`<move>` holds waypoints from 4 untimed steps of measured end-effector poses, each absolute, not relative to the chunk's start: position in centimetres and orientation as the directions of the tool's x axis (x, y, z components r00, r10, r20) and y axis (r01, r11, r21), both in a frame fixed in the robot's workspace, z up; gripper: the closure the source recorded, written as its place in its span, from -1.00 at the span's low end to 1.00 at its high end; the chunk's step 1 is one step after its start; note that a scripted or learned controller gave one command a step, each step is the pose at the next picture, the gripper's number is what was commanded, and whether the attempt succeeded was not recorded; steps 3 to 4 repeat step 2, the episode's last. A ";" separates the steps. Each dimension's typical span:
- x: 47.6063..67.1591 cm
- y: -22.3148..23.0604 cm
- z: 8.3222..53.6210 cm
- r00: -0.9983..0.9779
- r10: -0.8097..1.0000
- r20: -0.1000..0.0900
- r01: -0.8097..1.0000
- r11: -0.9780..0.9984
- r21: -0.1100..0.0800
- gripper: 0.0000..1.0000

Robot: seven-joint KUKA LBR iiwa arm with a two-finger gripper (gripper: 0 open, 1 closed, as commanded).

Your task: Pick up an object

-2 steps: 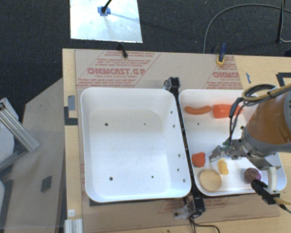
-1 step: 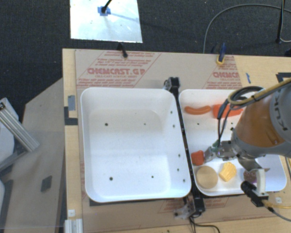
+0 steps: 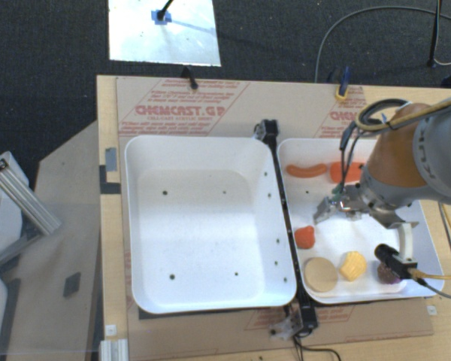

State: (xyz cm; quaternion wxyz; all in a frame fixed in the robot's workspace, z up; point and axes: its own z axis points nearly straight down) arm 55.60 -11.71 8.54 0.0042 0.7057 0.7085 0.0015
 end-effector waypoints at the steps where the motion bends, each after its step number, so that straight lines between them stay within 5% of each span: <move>1: 60.6 -13.5 21.2 -0.005 1.000 -0.005 1.000 0.005 0.016 -1.00; 2: 64.6 -17.6 9.7 0.001 1.000 -0.003 1.000 -0.001 0.001 -1.00; 4: 64.6 -17.6 9.7 0.001 1.000 -0.003 1.000 -0.001 0.001 -1.00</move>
